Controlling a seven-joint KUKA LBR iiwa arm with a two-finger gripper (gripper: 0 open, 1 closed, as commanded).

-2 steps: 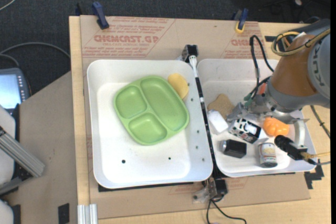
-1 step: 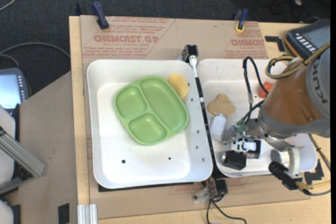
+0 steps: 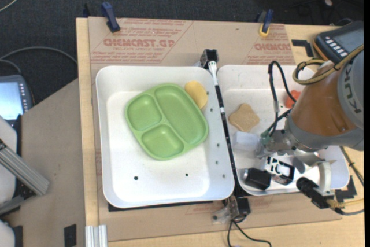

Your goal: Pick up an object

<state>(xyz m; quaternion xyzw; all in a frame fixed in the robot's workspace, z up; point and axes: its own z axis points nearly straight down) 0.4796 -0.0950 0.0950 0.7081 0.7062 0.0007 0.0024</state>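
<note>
So, the gripper sits low in the right bin, near the tan flat piece; can't tell whether it's open or closed. Left bin has a green divided tray and a yellow lump. Red "CHEMCAST" print runs across the tabletop.

worktop and fixtures
brown printed worktop carries a left bin and a right bin, both white, side by side; blue clamp and yellow-tipped clamp on its far edge.
</note>
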